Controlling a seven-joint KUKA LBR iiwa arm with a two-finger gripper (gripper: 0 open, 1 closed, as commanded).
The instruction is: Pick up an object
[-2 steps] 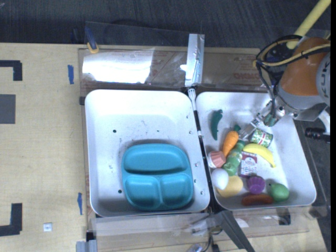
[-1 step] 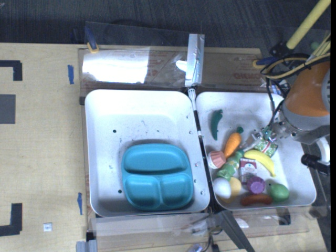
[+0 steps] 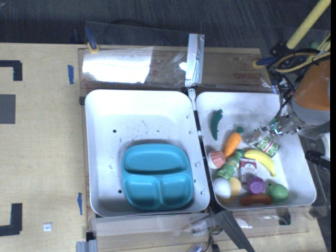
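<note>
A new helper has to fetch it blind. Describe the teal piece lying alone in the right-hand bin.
Start at the right bin, the one crowded with toy food. Its pile fills the near half; look toward the far left part of the floor, beside the divider. There lies the dark teal curved piece, apart from the others, just beyond the toy carrot.

A teal divided tray [image 3: 156, 182] is set in the left white bin [image 3: 100, 109]. A clear plastic sheet [image 3: 136, 62] is seen behind that bin. Black angle marks [image 3: 13, 70] are printed on the wooden bench [image 3: 37, 140]. A yellow pole [image 3: 312, 16] is seen at upper right.
</note>
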